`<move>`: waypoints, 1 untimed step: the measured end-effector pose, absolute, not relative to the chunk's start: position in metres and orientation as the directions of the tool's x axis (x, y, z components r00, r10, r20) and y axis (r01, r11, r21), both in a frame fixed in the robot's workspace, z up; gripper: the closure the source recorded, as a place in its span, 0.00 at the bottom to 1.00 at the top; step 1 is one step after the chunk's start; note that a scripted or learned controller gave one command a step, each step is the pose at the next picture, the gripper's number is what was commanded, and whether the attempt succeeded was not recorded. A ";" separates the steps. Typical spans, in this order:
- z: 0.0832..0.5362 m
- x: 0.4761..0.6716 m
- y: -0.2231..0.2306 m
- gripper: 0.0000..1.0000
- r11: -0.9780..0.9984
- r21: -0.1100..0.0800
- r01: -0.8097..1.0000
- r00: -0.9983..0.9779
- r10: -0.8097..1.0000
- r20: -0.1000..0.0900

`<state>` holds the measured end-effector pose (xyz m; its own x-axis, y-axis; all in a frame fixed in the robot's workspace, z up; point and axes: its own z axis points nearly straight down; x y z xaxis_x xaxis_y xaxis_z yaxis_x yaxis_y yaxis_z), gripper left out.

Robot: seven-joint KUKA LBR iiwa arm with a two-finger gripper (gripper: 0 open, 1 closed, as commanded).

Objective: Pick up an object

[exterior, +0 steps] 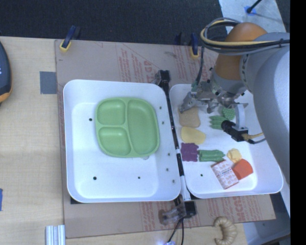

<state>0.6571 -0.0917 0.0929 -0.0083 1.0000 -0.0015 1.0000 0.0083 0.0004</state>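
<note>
The claw (201, 100) hangs low over the upper part of the right bin (265, 185), just above a tan piece (190, 119); whether it grips anything cannot be told. A green divided plate (127, 126) lies in the left bin (76, 152).

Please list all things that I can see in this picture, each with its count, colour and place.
bins: 2, white, side by side on the bench.
divided plate: 1, light green, in the left bin.
tan piece: 1, right bin, top left.
yellow piece: 1, right bin, below the tan one.
purple piece: 1, right bin, near the divider.
green pieces: 2, right bin, one mid, one higher by the gripper.
red-white packet: 1, right bin, lower part.
orange block: 1, beside the packet.
clamps: 2, blue-yellow, board's top edge.
gripper: 1, grey, over the right bin's top.
</note>
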 end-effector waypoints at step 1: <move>0.093 0.657 -0.093 0.00 0.008 0.000 1.000 -0.008 1.000 -0.001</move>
<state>0.6570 -0.0930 0.0931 -0.0081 1.0000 -0.0009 1.0000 0.0081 0.0000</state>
